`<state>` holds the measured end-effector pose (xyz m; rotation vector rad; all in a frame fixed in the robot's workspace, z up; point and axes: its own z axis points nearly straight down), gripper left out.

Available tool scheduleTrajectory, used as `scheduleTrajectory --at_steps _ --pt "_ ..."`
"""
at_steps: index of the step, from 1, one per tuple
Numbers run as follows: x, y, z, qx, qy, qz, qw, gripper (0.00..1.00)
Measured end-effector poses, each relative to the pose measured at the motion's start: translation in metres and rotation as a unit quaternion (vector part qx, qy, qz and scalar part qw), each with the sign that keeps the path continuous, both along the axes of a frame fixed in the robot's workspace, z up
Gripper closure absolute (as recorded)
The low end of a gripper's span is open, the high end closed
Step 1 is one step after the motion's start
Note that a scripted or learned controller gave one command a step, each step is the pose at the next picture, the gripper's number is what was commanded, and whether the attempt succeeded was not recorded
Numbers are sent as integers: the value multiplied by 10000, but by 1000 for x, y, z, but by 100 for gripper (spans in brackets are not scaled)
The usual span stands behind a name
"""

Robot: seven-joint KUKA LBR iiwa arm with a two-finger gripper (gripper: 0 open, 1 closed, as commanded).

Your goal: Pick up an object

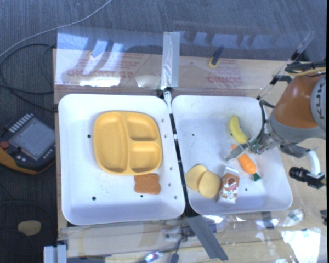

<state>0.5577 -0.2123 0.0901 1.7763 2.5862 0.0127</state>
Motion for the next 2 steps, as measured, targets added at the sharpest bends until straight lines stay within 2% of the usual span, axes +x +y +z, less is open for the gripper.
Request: scheduleTrajectory --at_steps 1,2 --pt "2 -1 11 -20 -41 -4 10000 100" --pt "43 60 128 -26 36 -179 9998 100"
